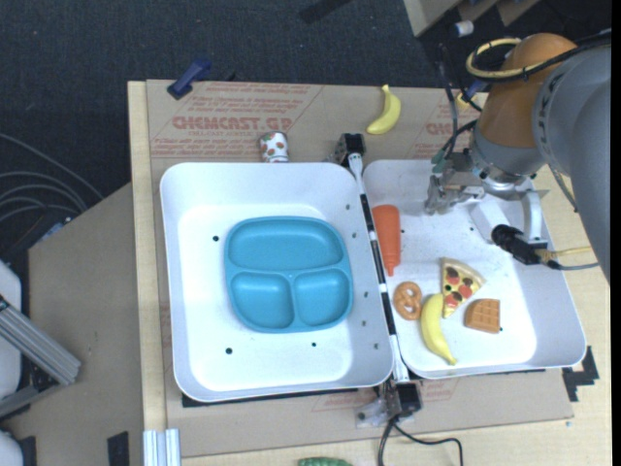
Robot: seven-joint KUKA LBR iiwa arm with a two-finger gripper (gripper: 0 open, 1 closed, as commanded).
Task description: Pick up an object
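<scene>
A: The widest surface in view is a dark, finely textured floor (87, 27). On it stands a bench (155, 377) topped with pale brown board bearing red print, and black cables (39, 187) loop at the left.

B: And on the board?

A: Two shallow white bins with rounded corners and a smooth plastic sheen, set side by side and touching along a dark seam. The left bin (194, 357) holds a glossy blue tray (288, 272), moulded into three compartments. The right bin (558, 328) holds the food pieces.

B: The arm?

A: The grey arm (582, 95), with its orange band, reaches over the right bin's far end. Its gripper (442, 197) points down near the bin's back left corner, over bare white floor; whether the fingers are apart or closed cannot be told. Nothing is seen between them.

B: The items, by size?

A: An orange carrot (387, 237), long and tapered, lies against the seam. A yellow banana (434, 326) curves near the front wall, beside a pizza slice (459, 283), a waffle wedge (483, 315) and a brown pretzel (407, 299). Outside the bins, another banana (385, 113) rests on the board behind, and a small spotted cup (275, 146) stands near the left bin's back edge.
</scene>
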